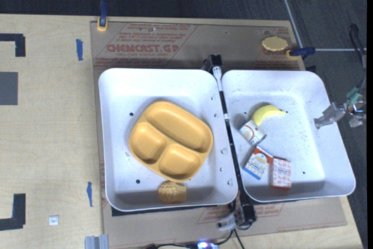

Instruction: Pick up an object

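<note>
My gripper (337,115) hangs at the right bin's (326,183) right rim; I cannot tell its state. Inside that bin lie a banana (267,114), a small can (251,133) and two cartons (269,168).

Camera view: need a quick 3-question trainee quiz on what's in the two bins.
1. True or false: the banana lies in the right bin.
2. Which bin holds the yellow divided tray? A) left B) right
3. Fill in: the small brown cookie sits near the ___ edge of the left bin, below the tray.

Key: 1 true; 2 A; 3 front (nearest the camera). The gripper is at the right bin's right rim, with nothing between its fingers.
</note>
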You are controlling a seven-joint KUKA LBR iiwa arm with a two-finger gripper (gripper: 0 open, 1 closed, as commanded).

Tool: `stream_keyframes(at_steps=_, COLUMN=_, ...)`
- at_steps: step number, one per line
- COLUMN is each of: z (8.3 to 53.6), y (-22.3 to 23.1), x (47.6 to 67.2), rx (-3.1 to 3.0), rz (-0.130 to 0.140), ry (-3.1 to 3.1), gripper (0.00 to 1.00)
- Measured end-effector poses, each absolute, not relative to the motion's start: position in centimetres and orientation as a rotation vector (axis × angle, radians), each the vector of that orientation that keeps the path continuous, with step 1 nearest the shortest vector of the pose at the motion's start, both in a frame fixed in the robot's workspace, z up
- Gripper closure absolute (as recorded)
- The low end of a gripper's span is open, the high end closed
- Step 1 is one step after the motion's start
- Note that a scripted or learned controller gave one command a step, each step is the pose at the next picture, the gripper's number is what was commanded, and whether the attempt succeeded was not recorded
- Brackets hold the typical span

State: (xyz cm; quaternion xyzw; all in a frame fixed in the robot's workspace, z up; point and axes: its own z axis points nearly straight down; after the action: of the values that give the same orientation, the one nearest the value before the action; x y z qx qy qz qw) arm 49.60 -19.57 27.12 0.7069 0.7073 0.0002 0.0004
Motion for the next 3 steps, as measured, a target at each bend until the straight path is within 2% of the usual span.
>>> stream_keyframes(at_steps=1, z=10.4, y=-22.0, x=50.8, rx=2.226, rz=0.004, ry=2.232, gripper=0.0)
stream_keyframes(at_steps=2, z=8.6, y=-14.8, x=48.0, rx=2.219, rz=0.004, ry=2.221, gripper=0.0)
stream_keyframes(at_steps=3, z=9.7, y=-15.0, x=48.2, rx=2.216, rz=0.006, ry=2.213, gripper=1.0)
